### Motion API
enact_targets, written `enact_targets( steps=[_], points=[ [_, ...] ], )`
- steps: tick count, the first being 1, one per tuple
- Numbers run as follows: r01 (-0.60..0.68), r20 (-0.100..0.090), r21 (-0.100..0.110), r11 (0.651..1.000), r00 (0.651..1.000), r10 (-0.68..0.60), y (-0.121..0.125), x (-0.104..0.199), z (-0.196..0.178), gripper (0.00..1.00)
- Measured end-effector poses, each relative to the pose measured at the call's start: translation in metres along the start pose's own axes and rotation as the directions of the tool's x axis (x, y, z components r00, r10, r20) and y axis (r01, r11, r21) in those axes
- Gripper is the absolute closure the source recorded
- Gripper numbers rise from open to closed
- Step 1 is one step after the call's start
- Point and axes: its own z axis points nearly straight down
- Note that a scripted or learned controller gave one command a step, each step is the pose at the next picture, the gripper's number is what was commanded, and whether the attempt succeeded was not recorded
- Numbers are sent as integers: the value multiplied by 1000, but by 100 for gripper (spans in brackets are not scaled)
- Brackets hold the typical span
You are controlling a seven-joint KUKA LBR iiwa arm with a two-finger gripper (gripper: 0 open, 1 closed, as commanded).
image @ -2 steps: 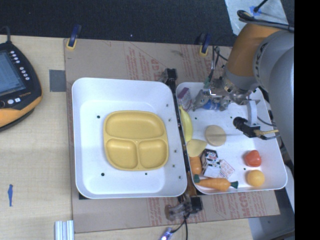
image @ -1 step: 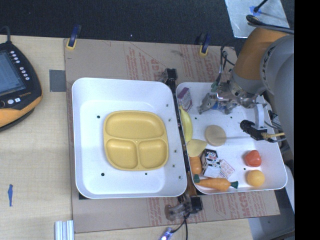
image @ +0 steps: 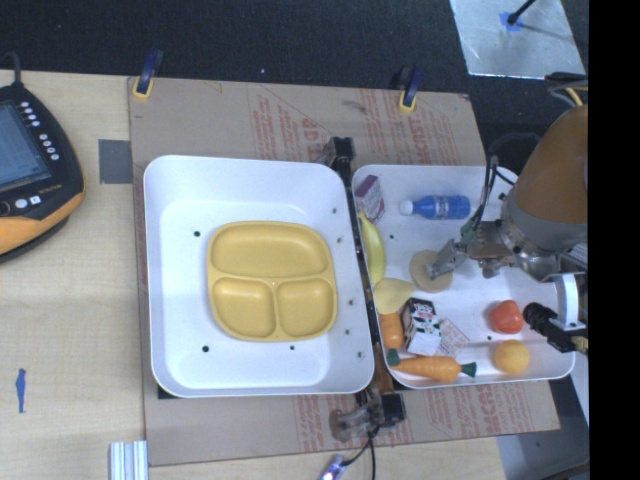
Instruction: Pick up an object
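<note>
The right bin holds several small items. Among them are a blue bottle, a tan round disc, a red tomato, an orange ball, a carrot and a black-and-white carton. My gripper reaches in from the right and sits low over the bin's middle, just right of the tan disc and below the bottle. Its fingers stand open with nothing between them; the lower one is at the disc's right edge.
The left bin carries a yellow divided tray. A purple-and-white packet and yellow fruit lie along the right bin's left wall. A teach pendant rests at the bench's far left.
</note>
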Motion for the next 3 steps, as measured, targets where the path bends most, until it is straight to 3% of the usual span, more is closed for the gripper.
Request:
enact_targets(
  steps=[1,2,3],
  points=[
    [3,1,0,1000,1000,-3,67,29,39,0],
    [-5,-5,16,1000,1000,5,108,2,41,0],
    [-1,0,-4,1000,1000,1,112,-42,-38,0]
  ],
)
